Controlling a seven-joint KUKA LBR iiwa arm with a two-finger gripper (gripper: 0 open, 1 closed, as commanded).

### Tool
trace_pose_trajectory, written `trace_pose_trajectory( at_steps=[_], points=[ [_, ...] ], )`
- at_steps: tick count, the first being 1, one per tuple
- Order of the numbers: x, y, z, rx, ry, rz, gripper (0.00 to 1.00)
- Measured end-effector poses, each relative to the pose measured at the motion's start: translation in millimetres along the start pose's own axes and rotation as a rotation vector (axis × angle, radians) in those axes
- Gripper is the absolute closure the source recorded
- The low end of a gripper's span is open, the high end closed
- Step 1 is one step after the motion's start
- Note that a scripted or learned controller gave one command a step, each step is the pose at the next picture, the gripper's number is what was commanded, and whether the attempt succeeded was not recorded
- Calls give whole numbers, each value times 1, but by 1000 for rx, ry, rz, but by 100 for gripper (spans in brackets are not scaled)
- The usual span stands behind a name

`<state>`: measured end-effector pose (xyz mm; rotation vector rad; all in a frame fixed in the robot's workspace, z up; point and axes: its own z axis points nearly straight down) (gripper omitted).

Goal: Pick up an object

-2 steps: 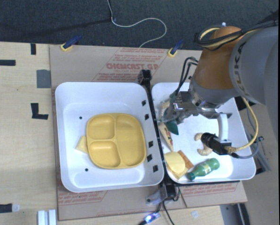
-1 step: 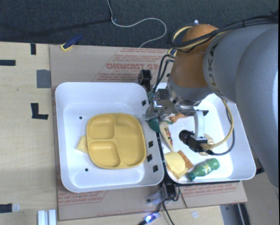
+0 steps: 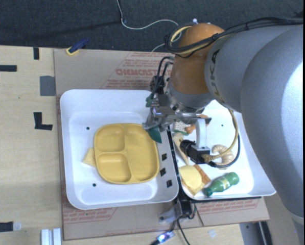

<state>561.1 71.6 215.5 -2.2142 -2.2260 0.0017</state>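
Observation:
My gripper [image 3: 159,122] hangs over the wall between the two bins, at the upper right edge of a yellow divided plate [image 3: 125,153] that lies in the left bin [image 3: 75,137]. A small dark green thing [image 3: 155,135] shows right under the gripper's tip, against the plate's rim; whether it is held I cannot tell. The right bin [image 3: 259,188] holds a green bottle [image 3: 221,183], a yellow wedge [image 3: 190,178], a thin orange stick [image 3: 202,175] and a beige piece [image 3: 219,149]. The arm hides much of that bin.
A pale yellow flat piece [image 3: 88,157] pokes out from under the plate's left side. A small white and orange item [image 3: 185,129] lies near the gripper in the right bin. Both bins rest on a cardboard sheet [image 3: 91,70].

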Motion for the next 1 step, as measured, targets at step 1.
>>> trace_pose_trajectory(
  at_steps=[1],
  points=[
    [4,10,-3,0,0,3,100]
  ],
)
